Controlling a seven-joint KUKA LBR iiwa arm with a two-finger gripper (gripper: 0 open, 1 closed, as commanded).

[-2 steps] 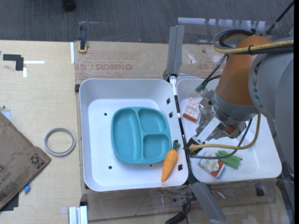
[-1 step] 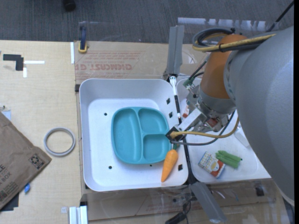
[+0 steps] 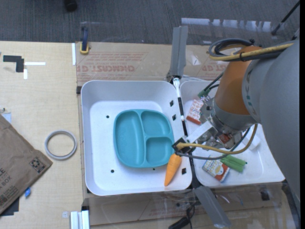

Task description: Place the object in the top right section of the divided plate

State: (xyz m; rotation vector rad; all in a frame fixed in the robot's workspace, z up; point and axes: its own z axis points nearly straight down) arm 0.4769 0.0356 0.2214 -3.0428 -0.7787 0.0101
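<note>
Nearest lay the carrot (image 3: 172,170), slanted in the lower right corner of the left bin (image 3: 95,142), its thick end up by the rim of the plate (image 3: 128,137) and its tip toward the bin's front wall. It sat just beside the plate, whether touching could not be told, and it was in none of the sections. The plate rested flat in the middle of that bin, one large section on the left and two smaller ones on the right, so the target was the upper of those two. The gripper (image 3: 217,136) hung over the right bin (image 3: 267,168), low among a packet (image 3: 194,111), a green piece (image 3: 233,163) and a small box (image 3: 215,169); the wrist hid it, so whether it was released or clenched could not be told, and nothing showed in its grasp. The arm (image 3: 267,89) covered much of that bin. Judging by this, the placing was not yet done: the carrot looked the likely object, and reaching it would call for a shift across the wall between the bins
</note>
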